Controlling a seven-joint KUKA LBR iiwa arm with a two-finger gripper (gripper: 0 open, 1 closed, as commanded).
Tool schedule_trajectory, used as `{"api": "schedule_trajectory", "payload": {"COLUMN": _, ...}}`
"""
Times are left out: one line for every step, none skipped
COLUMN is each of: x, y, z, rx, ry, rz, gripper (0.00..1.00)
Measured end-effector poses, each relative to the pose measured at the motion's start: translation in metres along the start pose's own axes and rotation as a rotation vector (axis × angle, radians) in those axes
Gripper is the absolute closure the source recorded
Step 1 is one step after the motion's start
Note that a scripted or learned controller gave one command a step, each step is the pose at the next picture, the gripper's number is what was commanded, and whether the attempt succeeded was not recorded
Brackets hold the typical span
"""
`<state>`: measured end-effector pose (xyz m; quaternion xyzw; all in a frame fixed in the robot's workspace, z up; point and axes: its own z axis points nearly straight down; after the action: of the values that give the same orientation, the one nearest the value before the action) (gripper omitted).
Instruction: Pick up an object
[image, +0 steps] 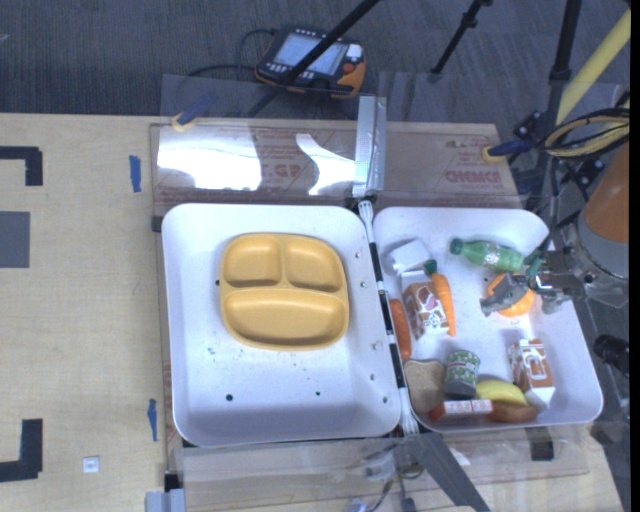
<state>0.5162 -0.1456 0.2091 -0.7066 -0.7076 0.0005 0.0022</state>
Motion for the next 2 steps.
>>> {"api": "schedule_trajectory", "payload": {"x": -0.012, "y": 0.023, "z": -0.018, "rx": -0.007, "ry": -0.004, "rz": -0.002, "gripper": 0.00}}
{"api": "schedule_trajectory", "payload": {"x": -0.001, "y": 0.019, "z": -0.112, "rx": -0.007, "ry": -0.004, "rz": -0.121, "gripper": 0.00}}
